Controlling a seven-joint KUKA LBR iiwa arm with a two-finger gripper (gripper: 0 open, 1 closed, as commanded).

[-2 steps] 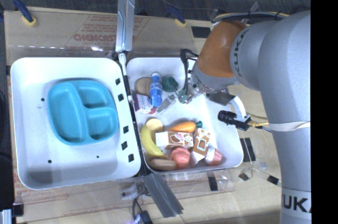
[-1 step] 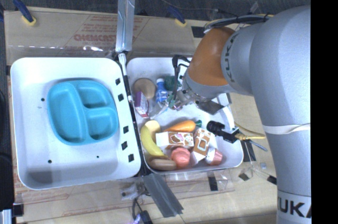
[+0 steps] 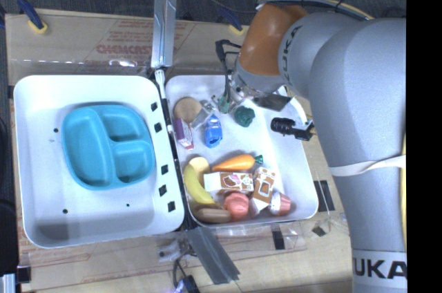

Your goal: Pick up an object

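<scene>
Now you're watching the gripper hovering low in the right bin | reaching toward the dark green piece | finger state: can't tell | toys are crowding the bin's near end.

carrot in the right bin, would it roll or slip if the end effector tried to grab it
The carrot looks smooth and tapered, so it could well slip toward its thin end when squeezed. It lies on its side against the banana and a printed box, so a push would probably roll it only slightly. It looks like a light plastic toy.
</scene>
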